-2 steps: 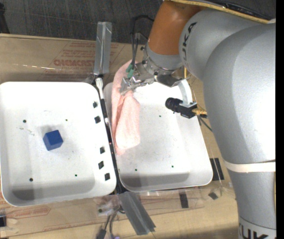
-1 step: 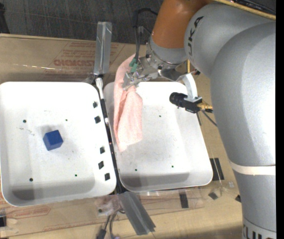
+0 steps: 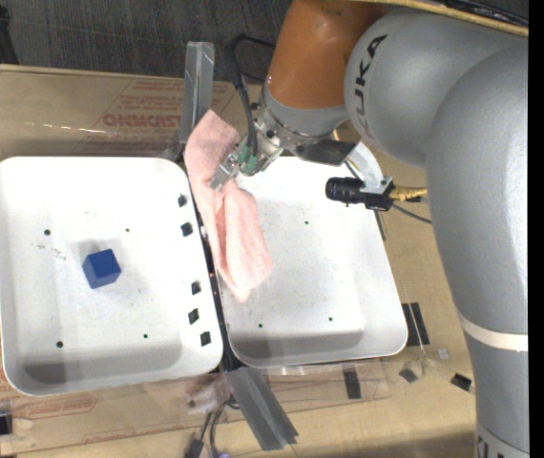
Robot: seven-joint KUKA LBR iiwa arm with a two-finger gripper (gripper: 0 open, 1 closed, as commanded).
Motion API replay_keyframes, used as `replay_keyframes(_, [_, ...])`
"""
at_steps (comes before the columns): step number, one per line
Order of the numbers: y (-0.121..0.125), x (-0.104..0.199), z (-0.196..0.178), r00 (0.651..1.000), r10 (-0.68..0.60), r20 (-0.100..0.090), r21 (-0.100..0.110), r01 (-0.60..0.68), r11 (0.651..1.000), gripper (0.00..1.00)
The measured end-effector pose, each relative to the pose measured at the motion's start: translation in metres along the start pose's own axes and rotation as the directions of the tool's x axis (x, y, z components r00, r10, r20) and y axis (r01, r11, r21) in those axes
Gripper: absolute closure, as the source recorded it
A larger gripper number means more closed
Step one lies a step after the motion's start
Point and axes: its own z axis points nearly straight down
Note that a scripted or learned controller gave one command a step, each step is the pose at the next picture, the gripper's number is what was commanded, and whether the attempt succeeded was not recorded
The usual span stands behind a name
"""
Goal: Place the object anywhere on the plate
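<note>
Pink cloth [image 3: 236, 219] gripped by end effector [image 3: 235, 170], frame centre.
Draped over the divide between both white bins [image 3: 24, 256]; blue cube [image 3: 102, 267] lower left.

Grey KUKA arm [image 3: 444, 113], orange wrist band [image 3: 315, 55] (black lettering).

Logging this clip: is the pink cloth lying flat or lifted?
Partly lifted: the pink cloth hangs bunched from the gripper, its lower end draped into the right bin.

Bulky grey arm [image 3: 444, 113] is covering the right white bin's [image 3: 348, 284] far corner. Gripper fingertips [image 3: 237, 167] are lying buried in pink cloth [image 3: 234, 219]; grip unreadable.
</note>
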Motion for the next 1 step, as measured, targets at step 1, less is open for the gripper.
replay_keyframes(1, [-0.0024,0.0436,0.0,0.919,-0.394,0.002,-0.001,0.394,0.919,1.0])
